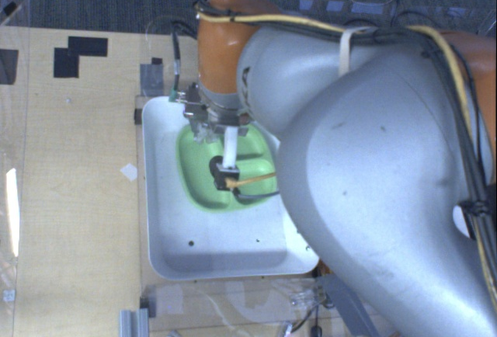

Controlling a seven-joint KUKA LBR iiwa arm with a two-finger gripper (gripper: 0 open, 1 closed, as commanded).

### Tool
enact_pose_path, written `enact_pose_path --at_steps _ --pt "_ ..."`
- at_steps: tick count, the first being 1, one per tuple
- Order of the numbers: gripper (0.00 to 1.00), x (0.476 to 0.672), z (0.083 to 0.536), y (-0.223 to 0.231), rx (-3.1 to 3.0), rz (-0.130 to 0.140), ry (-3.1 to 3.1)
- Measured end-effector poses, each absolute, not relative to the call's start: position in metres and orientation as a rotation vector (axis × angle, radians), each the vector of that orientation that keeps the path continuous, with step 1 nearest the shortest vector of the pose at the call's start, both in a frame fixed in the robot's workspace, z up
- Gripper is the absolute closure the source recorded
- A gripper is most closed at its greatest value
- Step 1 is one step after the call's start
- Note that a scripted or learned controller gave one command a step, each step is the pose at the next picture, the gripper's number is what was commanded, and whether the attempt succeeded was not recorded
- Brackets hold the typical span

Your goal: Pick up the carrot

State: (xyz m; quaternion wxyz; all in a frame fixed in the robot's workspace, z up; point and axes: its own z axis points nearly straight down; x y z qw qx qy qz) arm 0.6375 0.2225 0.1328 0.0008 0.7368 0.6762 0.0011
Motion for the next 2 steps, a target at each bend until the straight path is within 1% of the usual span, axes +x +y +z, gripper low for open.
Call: enact_pose_path --at_steps 1,2 --pt "1.0 0.638 0.143 0.224 2.302 0.007 2.132" --pt "1.0 0.621 0.234 0.236 2.57 0.006 1.804"
